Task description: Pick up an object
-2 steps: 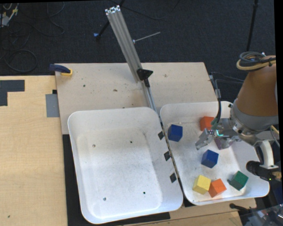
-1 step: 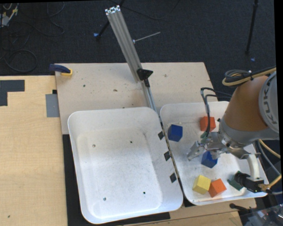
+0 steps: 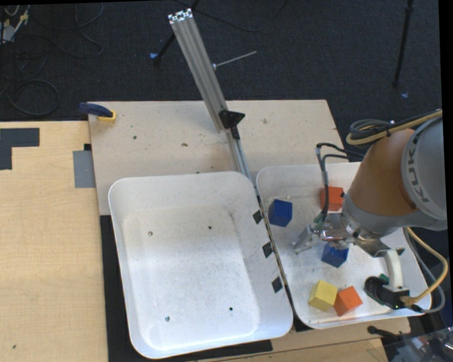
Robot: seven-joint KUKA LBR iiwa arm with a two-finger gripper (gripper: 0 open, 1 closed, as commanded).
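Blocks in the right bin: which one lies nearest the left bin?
The blue block standing alone by the dividing edge. The other blue block, the yellow block and both orange ones sit farther right.

Five blocks lie in the right bin. Blue cube upper left, another blue block mid-bin. Orange block above it, yellow cube and orange cube touching, bottom.

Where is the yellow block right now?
The yellow block sits in the right bin, near its front edge, touching or almost touching an orange block on its right.

Left bin open floor; right bin crowded by cubes, arm.
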